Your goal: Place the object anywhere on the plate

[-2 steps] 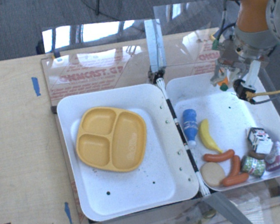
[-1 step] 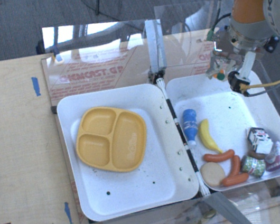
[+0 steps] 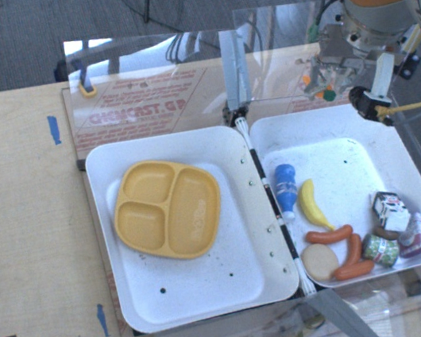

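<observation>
A yellow plate with three compartments lies in the left bin. In the right bin lie a blue bottle, a yellow banana, two red sausages, a round tan cookie, a green can and a dark packet. My gripper hangs high over the back edge of the right bin, apart from all of these things.
A clear plastic wall stands behind the bins, with a brown cardboard sheet behind the left one. A grey divider post rises between the bins. A pinkish tube lies at the right bin's near right corner.
</observation>
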